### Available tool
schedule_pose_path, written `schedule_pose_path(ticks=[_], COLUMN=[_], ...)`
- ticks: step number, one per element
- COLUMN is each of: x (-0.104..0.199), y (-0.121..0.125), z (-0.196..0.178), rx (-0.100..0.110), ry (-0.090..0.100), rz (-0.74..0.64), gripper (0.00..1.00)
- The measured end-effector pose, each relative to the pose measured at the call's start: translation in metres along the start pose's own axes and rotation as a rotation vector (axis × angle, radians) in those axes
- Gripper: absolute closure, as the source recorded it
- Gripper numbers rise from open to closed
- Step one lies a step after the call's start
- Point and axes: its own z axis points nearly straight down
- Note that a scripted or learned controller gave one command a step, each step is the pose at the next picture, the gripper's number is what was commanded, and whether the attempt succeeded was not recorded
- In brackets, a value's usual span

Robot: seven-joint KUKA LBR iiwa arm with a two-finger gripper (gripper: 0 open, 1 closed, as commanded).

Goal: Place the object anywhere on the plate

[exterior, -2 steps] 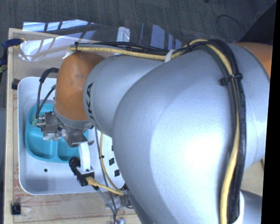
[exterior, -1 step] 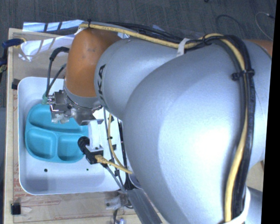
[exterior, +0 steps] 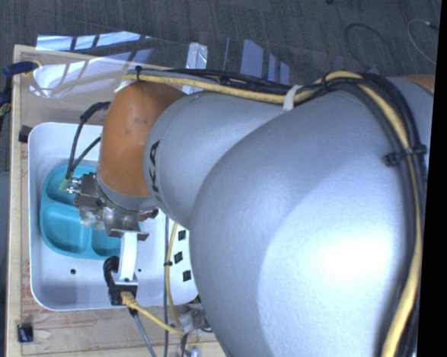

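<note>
1. Plate (exterior: 61, 227), blue and divided into compartments, sits in the left white bin (exterior: 40, 161), and that's where our object must land.
2. We're over it now: the gripper (exterior: 92, 203) hangs directly above the plate, orange wrist band (exterior: 131, 141) on top.
3. Whether it's open, closed or carrying anything, we cannot tell; the object itself we can't pick out.
4. Our read: we're at the placing stage, and next comes a release squarely over a compartment.

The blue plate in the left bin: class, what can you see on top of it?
The end effector hangs over the blue plate, which has divided compartments. The visible sections look bare. The rest lies hidden under the arm, so any object there cannot be seen.
</note>
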Motion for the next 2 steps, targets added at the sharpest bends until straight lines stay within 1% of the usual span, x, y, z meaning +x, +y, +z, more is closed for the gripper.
schedule_pose_path(ticks=[1,2], x=[0.038,0.038], y=[0.078,0.021], z=[0.020,0.044], rx=[-0.001,0.000], ry=[-0.001,-0.001], rz=[-0.013,0.027], gripper=[1.00,1.00])
